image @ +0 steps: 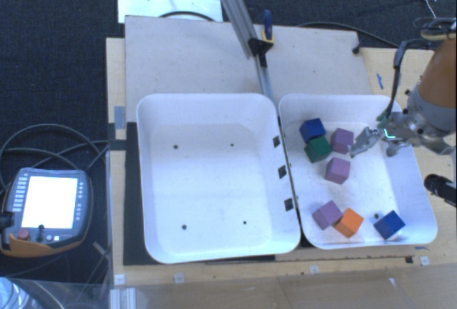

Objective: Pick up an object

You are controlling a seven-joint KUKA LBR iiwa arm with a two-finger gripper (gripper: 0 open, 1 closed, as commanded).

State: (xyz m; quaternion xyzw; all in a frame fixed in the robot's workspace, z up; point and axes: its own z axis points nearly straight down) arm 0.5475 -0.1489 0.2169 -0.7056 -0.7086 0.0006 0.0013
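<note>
Several small cubes lie in the right bin [410, 179]. A blue cube [312, 129], a green cube [318, 149] and a purple cube [343, 139] cluster at its back left. Another purple cube [338, 170] sits just in front of them. Near the front are a third purple cube [328, 214], an orange cube [349, 222] and a second blue cube [389, 224]. My gripper [378, 144] hovers over the right bin's back right part, open, with nothing between its fingers. Its left fingertip [360, 142] is close to the right of the purple cube in the cluster.
The left bin [153, 179] stands beside the right one, sharing a middle wall. A slanted metal pole [232, 1] crosses the back of the bench. A teach pendant [46, 211] lies off the bench at the left.
</note>
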